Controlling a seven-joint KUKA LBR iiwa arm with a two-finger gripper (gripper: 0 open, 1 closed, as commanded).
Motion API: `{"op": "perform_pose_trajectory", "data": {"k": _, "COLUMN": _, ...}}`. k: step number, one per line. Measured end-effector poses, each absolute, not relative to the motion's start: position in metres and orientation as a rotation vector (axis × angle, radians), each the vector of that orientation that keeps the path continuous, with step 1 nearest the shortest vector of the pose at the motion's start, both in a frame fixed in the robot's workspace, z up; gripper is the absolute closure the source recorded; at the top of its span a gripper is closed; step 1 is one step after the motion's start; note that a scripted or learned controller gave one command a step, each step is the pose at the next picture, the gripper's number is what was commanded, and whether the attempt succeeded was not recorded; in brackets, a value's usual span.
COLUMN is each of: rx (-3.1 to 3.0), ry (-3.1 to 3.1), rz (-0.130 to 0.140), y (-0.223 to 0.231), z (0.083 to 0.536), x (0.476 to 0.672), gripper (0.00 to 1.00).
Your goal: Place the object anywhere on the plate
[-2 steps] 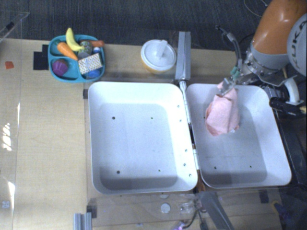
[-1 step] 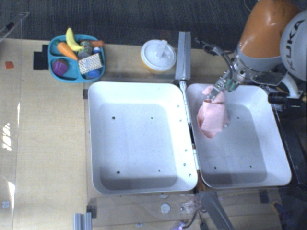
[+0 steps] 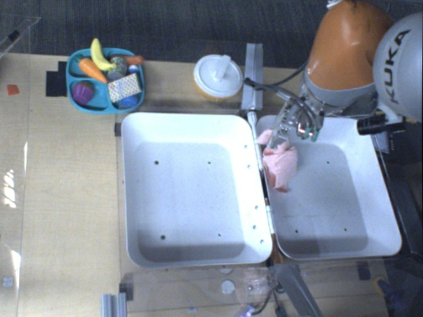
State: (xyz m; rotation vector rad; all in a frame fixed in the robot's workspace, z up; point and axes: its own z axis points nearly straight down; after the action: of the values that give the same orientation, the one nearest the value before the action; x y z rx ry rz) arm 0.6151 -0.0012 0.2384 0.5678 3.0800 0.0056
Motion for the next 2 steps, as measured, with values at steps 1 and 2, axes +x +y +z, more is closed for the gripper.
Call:
{"op": "perform_pose_trajectory", "data": {"k": 1, "rx": -0.007, "ry": 3.130, "rz": 0.005, "y": 0.053, "z": 0.245, "x": 0.606, "gripper": 1.00}}
{"op": "perform_pose_trajectory", "data": {"k": 2, "rx": -0.008, "ry": 3.133, "rz": 0.005, "y": 0.100, "z": 0.249, "x": 0.595, "gripper": 1.00}}
